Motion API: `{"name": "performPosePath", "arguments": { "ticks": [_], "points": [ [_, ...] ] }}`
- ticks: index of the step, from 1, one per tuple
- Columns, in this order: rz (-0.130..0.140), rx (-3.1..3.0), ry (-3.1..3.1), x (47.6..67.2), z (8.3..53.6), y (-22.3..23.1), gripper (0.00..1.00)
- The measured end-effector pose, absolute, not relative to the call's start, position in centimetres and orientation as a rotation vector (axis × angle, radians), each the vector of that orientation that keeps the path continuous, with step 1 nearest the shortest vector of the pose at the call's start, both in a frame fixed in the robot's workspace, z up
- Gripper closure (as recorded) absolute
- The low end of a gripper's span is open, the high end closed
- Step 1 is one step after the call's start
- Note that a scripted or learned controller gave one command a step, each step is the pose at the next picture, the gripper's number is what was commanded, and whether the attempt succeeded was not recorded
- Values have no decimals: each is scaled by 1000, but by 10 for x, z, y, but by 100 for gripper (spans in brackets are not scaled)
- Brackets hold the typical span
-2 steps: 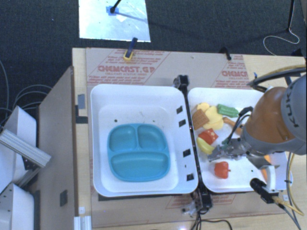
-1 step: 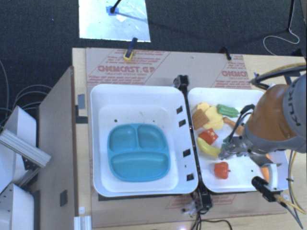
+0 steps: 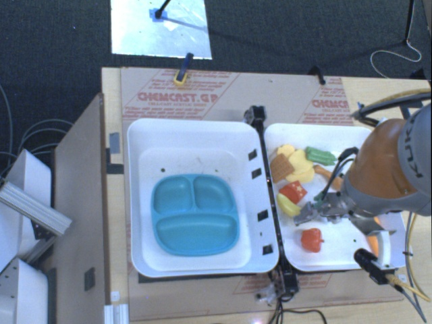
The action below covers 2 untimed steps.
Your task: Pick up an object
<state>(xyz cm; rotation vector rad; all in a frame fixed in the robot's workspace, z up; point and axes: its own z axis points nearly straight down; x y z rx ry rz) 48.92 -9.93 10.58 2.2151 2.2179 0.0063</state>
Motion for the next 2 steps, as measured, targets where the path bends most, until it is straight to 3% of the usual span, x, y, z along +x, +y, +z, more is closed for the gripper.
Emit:
{"name": "performPosePath", "arguments": {
  "ticks": [1,2],
  "points": [
    [12,2207,2225,489,213,-62,0],
    [-8,2228,2223,485,90,-94,0]
  ]
}}
